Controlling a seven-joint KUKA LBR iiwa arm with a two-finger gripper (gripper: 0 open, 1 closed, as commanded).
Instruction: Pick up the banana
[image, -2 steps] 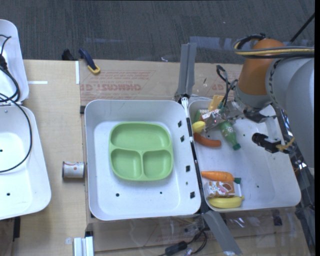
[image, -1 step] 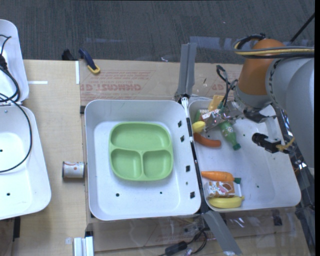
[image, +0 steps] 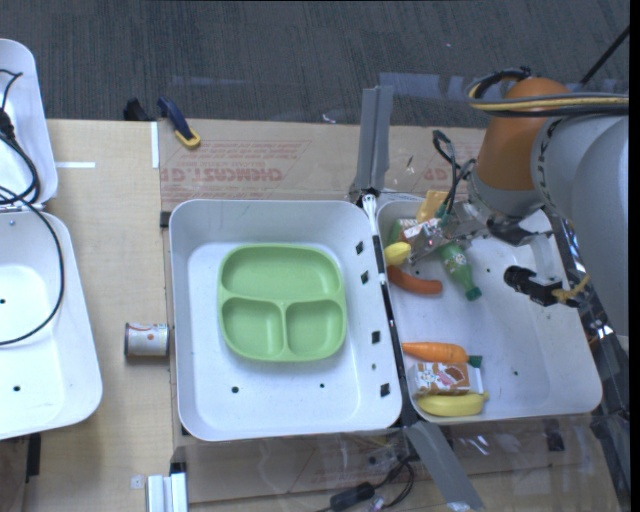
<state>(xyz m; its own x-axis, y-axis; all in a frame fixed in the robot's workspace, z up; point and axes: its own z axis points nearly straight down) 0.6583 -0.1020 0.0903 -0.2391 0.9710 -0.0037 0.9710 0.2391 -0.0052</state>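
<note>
The yellow banana (image: 452, 404) lies at the front edge of the right bin (image: 540, 350), just below a small snack packet (image: 445, 377). My gripper (image: 428, 236) is low over the back left corner of that bin, among a cluster of small items and far from the banana. The grey arm with its orange band (image: 520, 130) comes in from the upper right. Nothing can be made out in the gripper.
An orange carrot (image: 435, 351) lies above the packet. Near the gripper are a red sausage-like piece (image: 415, 283), a green bottle (image: 461, 273), a yellow lemon (image: 398, 253) and a yellow block (image: 432, 205). The left bin (image: 200, 380) holds a green divided plate (image: 283, 302). A small can (image: 147, 340) lies on the bench.
</note>
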